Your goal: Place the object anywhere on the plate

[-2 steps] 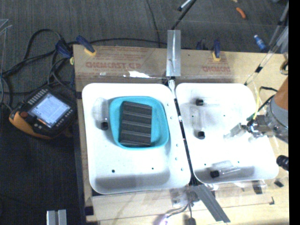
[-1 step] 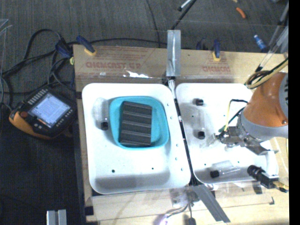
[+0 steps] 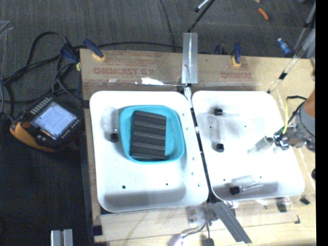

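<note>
A blue plate point(image 3: 176, 137) lies in the left bin point(image 3: 148, 188). A dark grey ridged block point(image 3: 148, 135) rests flat on the plate's middle. My gripper point(image 3: 271, 141) hangs low over the right edge of the right bin point(image 3: 256, 119), far from the plate. A small pale, see-through piece point(image 3: 256, 147) shows just left of the gripper tip; whether it is held is not visible.
Several clear tubes with black caps lie about: one in the left bin beside the plate point(image 3: 109, 123), and in the right bin one at the top point(image 3: 218, 111), one in the middle point(image 3: 219, 140) and one near the front point(image 3: 243, 184). A handheld pendant point(image 3: 48, 122) sits left of the bench.
</note>
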Controlling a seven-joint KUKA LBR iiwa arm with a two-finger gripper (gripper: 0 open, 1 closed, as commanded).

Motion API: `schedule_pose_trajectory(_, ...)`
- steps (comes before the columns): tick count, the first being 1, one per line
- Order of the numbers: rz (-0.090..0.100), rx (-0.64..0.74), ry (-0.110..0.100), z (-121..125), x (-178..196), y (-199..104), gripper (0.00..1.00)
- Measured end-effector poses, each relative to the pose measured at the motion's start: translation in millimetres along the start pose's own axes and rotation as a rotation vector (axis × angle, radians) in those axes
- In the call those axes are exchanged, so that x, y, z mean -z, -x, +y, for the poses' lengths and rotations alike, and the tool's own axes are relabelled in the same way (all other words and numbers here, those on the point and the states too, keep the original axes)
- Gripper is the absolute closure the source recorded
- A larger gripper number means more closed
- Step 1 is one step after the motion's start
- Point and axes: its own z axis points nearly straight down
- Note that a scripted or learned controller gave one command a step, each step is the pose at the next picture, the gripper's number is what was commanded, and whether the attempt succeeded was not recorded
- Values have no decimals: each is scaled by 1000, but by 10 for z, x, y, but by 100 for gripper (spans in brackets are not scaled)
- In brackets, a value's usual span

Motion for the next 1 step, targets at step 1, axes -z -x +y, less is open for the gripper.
schedule_pose_trajectory(1, 2, -87, -3, 93, -715, -700, 0)
